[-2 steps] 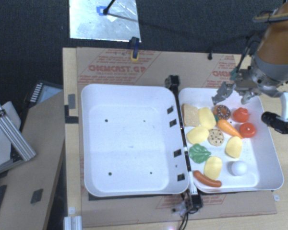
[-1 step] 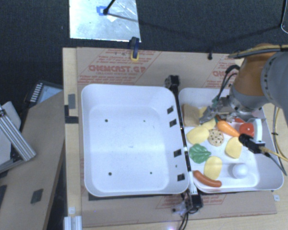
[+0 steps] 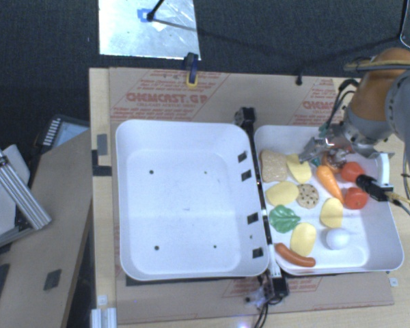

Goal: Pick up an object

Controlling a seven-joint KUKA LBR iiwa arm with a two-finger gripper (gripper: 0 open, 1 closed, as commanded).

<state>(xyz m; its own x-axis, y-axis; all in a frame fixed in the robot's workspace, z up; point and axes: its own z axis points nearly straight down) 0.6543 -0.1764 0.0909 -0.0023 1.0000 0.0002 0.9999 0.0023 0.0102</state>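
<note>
The left bin sits beside the right bin, which bears all the play food. At its left edge lie a bread slice, a yellow piece, a green leaf and, nearest the front, a sausage. Next come a pale yellow wedge, a cookie and a yellow oval. Further right a carrot runs aslant, with a lemon-like piece and a white egg below it. Two tomatoes lie at the right, with a black part of the arm between them.

The gripper hangs at the back of the right bin, just above the carrot's upper end and beside the wedge. Its state cannot be told; nothing is seen held in it. The carrot, wedge and upper tomato crowd close around it.
</note>
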